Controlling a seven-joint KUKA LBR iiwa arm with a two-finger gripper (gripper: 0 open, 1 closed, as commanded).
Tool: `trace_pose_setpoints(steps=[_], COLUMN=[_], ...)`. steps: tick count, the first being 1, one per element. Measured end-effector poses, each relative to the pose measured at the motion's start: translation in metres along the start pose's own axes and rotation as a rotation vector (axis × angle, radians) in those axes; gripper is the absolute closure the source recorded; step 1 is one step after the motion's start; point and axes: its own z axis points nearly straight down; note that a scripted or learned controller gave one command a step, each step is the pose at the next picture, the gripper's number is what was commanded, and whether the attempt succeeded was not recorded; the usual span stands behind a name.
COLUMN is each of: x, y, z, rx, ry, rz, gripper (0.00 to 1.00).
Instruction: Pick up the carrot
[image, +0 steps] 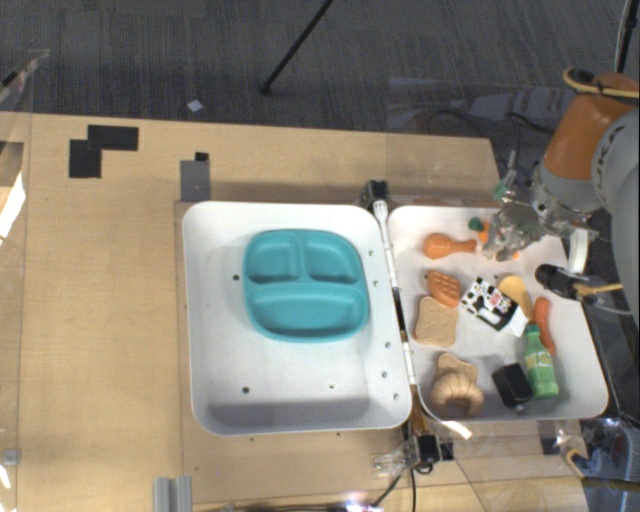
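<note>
Can't tell how open the claw (510, 236) is or if it's gripping anything; the carrot (544, 322) lies down-right of it, well apart.

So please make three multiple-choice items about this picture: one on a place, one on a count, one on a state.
1. Where does the teal plastic divided plate lie?
A. in the left white bin
B. in the right white bin
C. on the wooden bench

2. How many compartments does that plate have?
A. two
B. three
C. five

3. How does the green plastic bottle rest?
A. standing on the teal plate
B. lying in the right bin
C. hanging from the gripper

Answers:
1 A, the plate sits in the middle of the left bin.
2 B, two small sections lie above one wide section.
3 B, it lies on the bin floor beside the long orange carrot, apart from the gripper.
</note>
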Motion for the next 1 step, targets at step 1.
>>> trace_pose_setpoints(steps=[1], x=[0.0004], y=[0.0002], z=[0.0001], rx=[0.000], ry=[0.000], rz=[-0.001], gripper=[0.00])
